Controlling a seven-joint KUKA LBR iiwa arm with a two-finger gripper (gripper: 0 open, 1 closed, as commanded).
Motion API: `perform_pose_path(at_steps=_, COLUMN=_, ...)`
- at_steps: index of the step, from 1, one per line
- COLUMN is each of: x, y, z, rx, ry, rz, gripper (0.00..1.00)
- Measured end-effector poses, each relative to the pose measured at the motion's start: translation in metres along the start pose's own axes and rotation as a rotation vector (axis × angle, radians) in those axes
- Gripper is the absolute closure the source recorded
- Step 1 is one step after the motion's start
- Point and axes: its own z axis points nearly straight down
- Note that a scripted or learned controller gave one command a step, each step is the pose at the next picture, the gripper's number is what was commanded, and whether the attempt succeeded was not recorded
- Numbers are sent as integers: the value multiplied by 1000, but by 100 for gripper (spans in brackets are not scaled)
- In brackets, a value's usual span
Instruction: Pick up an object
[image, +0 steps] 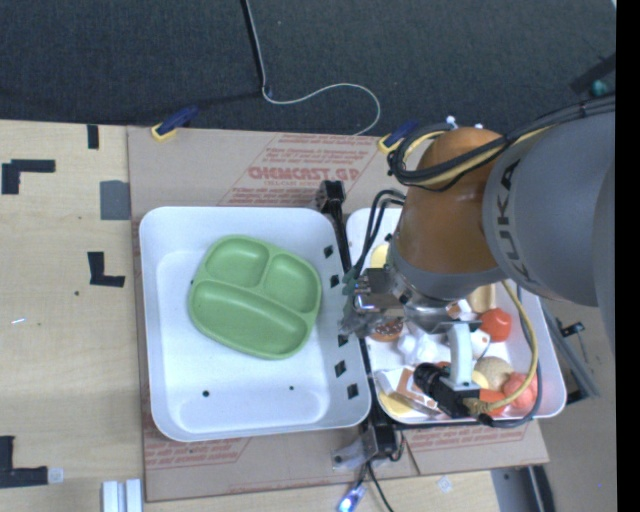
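Reaching down into the right bin (548, 330), the gripper (415, 335) sits over a pile of small objects (495, 375); can't tell if the fingers are clenched or released, wrist body hides them. Pile lies in the near right part of that bin: red and orange round pieces, a tan one, something white, too cluttered to name. Orange band (450, 215) and grey arm (560, 200) come in from the far right, cables looped around the wrist. Left bin (170, 400) holds a green divided plate (256, 296), three compartments, lying flat, well apart from the gripper. Both bins sit on cardboard (300, 170) on the worktop (60, 300).
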Motion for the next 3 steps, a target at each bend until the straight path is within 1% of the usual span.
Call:
perform_pose_path(at_steps=1, x=42, y=2, z=-165, rx=-24, ry=3, rz=-3, gripper=100)
perform_pose_path(at_steps=2, x=57, y=0, z=-108, rx=-4, ry=-2, rz=1, gripper=100)
perform_pose_path(at_steps=3, x=49, y=1, z=-202, rx=-18, ry=1, rz=2, gripper=100)
